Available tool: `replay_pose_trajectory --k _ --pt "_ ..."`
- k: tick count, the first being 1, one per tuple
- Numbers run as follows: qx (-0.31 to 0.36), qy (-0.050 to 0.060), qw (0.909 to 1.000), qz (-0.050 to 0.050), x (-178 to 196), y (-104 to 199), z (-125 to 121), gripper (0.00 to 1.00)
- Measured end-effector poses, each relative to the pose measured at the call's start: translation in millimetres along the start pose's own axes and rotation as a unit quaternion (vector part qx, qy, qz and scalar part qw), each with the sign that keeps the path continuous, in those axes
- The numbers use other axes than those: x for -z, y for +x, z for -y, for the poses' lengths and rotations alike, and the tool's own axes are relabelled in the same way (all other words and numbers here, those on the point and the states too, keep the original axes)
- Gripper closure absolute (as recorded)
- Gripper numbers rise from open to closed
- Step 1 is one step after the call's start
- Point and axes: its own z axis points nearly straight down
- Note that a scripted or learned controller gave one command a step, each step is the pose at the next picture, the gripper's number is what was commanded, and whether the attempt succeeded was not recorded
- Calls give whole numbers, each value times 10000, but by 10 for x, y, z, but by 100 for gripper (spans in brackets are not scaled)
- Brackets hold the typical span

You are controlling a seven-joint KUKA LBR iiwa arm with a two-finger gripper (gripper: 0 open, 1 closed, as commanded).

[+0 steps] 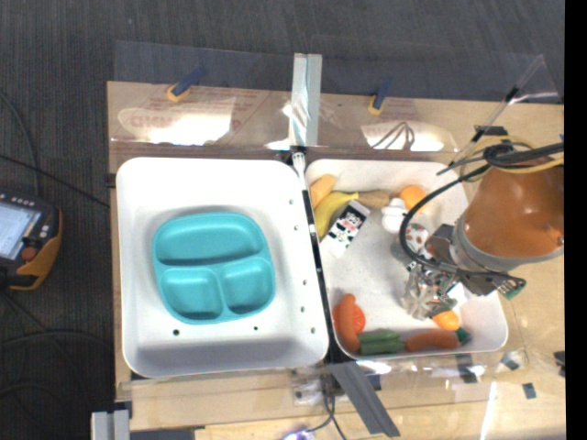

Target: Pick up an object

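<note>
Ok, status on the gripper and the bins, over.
Gripper low in right bin, fingers unclear. Nothing seen held. Small orange piece right beside it; carrot and green vegetable along near wall. Teal tray in left bin.

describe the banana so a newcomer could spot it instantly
Start at the right-hand white bin, the one the arm reaches into, and go to its far left corner beside the divider. The banana lies there, curved and yellow. The black-and-white spotted box touching it is flat and boxy, and the nearby orange pieces are rounder.

Grey arm with orange band, reaching from right, claw pointing down
</note>
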Motion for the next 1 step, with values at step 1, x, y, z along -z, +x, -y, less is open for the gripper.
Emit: replay_pose_trajectory --k 1 --pt "-2284 -74 9735 -75 -126 -142 565 100"
